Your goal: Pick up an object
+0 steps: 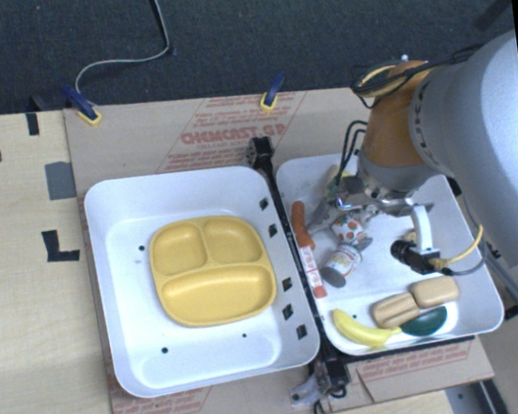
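- Along the left half, finding the left bin [116, 267] holding a yellow divided plate [213, 269], lying flat near its middle.
- Crossing the divider, noting an orange-red marker [298, 224] lying along the left wall of the right bin [482, 319], with a white-and-red stick [312, 275] lying just nearer the camera than it.
- Spotting a small can [343, 261] lying on its side just beside that stick.
- Seeing a white-and-red patterned object [350, 229] just beyond the can, sitting right at the gripper [351, 202]; not being able to tell whether touching or apart.
- Not being able to tell whether the gripper is spread or pressed together.
- Finding, toward the near edge, a banana [359, 330], a tan block [414, 302] and a dark green thing [428, 323] bunched together.
- Tracing the grey arm [494, 123] and its orange band [391, 132] coming in from the right over the right bin.
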Controlling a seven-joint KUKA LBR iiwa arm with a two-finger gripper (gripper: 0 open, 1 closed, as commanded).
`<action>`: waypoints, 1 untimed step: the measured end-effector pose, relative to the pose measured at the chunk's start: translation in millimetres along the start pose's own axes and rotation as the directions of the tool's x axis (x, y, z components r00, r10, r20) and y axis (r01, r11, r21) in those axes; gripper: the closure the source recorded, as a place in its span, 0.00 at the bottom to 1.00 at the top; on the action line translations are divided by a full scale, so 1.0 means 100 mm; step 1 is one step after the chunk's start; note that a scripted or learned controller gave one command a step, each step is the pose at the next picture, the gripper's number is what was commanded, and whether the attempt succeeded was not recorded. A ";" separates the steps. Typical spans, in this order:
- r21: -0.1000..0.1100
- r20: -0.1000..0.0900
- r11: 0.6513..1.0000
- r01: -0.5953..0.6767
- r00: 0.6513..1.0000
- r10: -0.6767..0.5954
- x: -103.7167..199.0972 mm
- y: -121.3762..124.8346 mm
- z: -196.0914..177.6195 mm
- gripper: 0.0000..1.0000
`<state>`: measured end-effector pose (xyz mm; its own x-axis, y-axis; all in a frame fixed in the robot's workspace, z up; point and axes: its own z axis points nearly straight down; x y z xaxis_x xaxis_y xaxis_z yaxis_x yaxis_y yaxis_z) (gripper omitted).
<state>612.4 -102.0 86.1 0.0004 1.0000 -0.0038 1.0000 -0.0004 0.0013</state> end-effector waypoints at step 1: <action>-0.004 -0.001 1.000 0.001 1.000 -0.001 0.01 0.01 -0.10 1.00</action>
<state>613.8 -101.2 96.6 -0.0006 1.0000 -0.0032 1.0000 0.0007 0.0056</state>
